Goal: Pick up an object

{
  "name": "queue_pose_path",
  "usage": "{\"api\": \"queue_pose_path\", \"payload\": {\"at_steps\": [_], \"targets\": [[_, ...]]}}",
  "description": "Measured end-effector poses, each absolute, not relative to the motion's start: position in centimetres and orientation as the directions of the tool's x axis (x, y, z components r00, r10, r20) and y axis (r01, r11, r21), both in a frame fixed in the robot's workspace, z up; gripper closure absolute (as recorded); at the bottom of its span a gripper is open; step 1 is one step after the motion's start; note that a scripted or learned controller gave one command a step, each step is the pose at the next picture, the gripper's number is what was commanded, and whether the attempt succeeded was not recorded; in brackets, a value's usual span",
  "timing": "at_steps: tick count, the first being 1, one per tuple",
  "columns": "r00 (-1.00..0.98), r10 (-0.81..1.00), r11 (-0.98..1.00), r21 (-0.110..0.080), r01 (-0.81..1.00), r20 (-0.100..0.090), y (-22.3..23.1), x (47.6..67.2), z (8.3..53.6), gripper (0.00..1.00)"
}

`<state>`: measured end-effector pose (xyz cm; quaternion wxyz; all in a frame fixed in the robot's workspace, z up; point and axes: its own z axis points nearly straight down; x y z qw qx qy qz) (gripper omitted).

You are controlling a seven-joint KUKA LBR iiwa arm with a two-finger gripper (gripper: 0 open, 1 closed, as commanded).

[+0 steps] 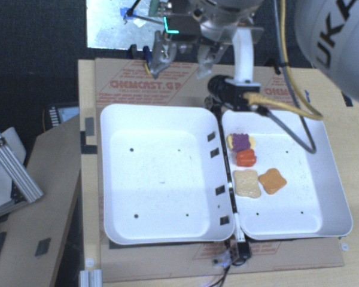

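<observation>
Left bin: you see nothing inside. Claw open, holding nothing, high above table beyond bins. Right bin: purple piece, red piece, tan slice, orange piece clustered near divider. Risk you face: tight cluster, claw may nudge neighbours or close on nothing.

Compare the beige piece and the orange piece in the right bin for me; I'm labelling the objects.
The beige piece is pale tan and roughly square; the orange piece is deeper orange and sits turned like a diamond. The beige piece lies nearer the divider between the bins, the orange piece to its right. Both lie flat, side by side.
</observation>
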<state>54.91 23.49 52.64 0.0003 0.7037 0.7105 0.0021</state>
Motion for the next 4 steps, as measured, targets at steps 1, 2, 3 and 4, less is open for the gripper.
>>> {"api": "queue_pose_path", "payload": {"at_steps": [1,2,3,4], "targets": [[-0.014,1.000,0.014,0.006,1.000,0.004,23.6,54.9,53.8,1.00],[0.000,1.000,0.000,-0.015,1.000,-0.006,23.3,58.1,27.6,1.00],[0.016,1.000,-0.016,0.001,1.000,-0.005,5.2,54.4,30.2,1.00],[-0.010,1.000,0.010,0.008,1.000,0.004,12.4,54.0,36.7,1.00]]}}
